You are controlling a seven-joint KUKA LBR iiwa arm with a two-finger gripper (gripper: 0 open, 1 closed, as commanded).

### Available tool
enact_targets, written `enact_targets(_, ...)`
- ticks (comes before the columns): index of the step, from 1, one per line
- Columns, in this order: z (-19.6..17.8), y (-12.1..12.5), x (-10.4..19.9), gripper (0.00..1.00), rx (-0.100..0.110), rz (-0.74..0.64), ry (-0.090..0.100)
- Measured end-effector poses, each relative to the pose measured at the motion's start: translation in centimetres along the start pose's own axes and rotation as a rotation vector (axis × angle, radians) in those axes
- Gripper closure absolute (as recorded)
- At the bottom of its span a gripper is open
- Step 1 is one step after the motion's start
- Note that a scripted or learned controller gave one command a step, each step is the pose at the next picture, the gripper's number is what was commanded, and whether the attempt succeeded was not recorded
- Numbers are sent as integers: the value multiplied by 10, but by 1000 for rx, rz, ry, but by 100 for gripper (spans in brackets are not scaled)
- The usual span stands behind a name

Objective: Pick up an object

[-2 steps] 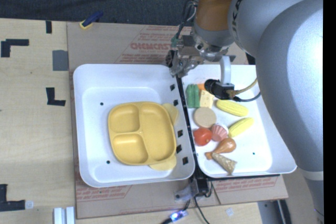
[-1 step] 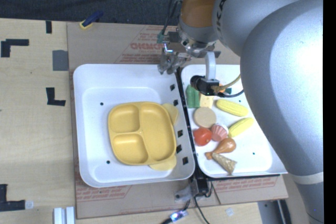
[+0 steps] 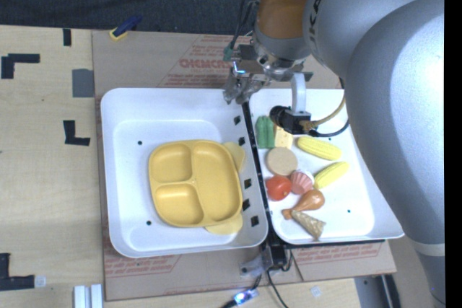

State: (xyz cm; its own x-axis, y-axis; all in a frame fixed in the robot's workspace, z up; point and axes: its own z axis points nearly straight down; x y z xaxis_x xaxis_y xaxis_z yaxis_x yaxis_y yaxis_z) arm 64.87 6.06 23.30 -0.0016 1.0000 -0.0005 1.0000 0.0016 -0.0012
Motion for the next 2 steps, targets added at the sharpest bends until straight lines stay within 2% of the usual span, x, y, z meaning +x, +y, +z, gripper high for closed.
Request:
enact_targets(1, 8, 14, 3, 100, -1, 0, -1)
enact_targets(2, 1, 8, 9, 100, 0, 1, -1)
